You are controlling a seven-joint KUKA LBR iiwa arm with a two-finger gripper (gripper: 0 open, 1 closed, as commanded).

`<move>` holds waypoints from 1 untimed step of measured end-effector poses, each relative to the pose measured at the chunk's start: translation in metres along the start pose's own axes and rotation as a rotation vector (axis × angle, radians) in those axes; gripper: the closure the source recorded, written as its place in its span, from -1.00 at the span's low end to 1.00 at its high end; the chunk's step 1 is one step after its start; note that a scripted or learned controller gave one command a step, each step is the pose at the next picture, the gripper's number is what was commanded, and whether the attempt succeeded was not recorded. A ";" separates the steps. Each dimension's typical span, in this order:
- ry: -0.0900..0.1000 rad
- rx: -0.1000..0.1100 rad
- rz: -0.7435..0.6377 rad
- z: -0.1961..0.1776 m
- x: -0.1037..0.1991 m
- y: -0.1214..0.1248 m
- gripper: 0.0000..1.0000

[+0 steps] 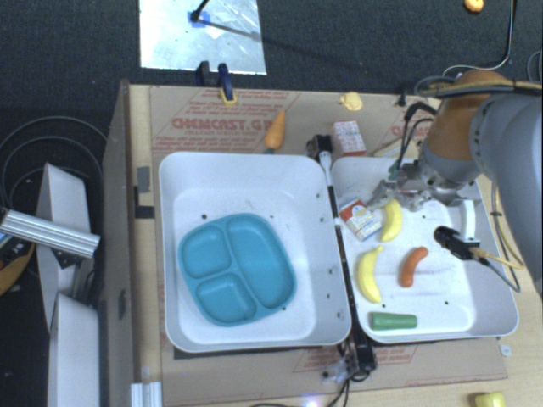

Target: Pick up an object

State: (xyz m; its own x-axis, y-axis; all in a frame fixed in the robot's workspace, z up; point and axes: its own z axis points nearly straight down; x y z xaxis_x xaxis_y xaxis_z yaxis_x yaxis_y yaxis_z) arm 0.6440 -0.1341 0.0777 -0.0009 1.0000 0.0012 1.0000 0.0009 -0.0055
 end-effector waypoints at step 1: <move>-0.002 -0.011 -0.001 -0.018 -0.001 0.003 1.00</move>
